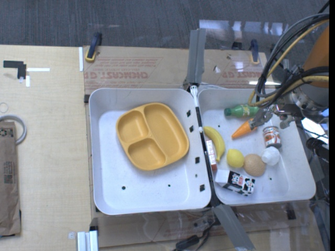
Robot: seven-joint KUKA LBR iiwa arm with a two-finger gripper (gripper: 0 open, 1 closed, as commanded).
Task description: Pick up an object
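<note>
The gripper hung low over the right bin, its fingers parted, just beside the carrot and gripping nothing. Near it lay a green bottle, a small can, a banana, a lemon and an egg (all apart). The left bin held a yellow divided plate.

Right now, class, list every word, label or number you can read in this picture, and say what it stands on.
"CHEMCEL": red print, seen upside down, on the cardboard sheet behind the bins; the rest is too blurred.
Small can: label too small to read.
Cow-pattern carton: no legible text.
Brown paper bag: print too small to read.
</note>
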